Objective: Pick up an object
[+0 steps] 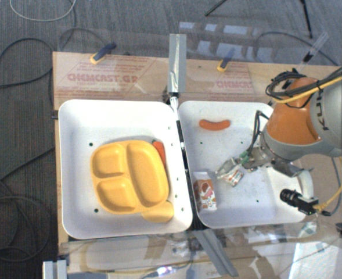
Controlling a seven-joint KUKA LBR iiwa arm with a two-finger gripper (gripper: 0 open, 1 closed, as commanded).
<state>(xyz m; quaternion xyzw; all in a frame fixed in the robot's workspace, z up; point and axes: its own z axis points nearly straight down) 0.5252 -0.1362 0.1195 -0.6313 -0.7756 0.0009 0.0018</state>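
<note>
The arm [301,124] entered from the right edge of the frame, its orange band lying over the upper right part of the right bin [240,211]. The gripper [233,170] was lowered to the middle of that bin, at a small crumpled silver-and-green wrapper [231,173]. Contact with the wrapper appeared likely, but the fingers' spacing could not be told, nor whether the wrapper lay between them.

An orange sausage-shaped object [215,124] lay near the upper rim of the right bin, well apart from the gripper. A small red-and-white packet [205,194] lay at the lower left of the same bin, just beside the divider between the bins.

The left bin [78,127] held a yellow divided tray [130,176] at its centre. An orange-red object [160,151] showed at the tray's upper right edge, and a pale yellow piece [158,213] showed at its lower right edge.
</note>
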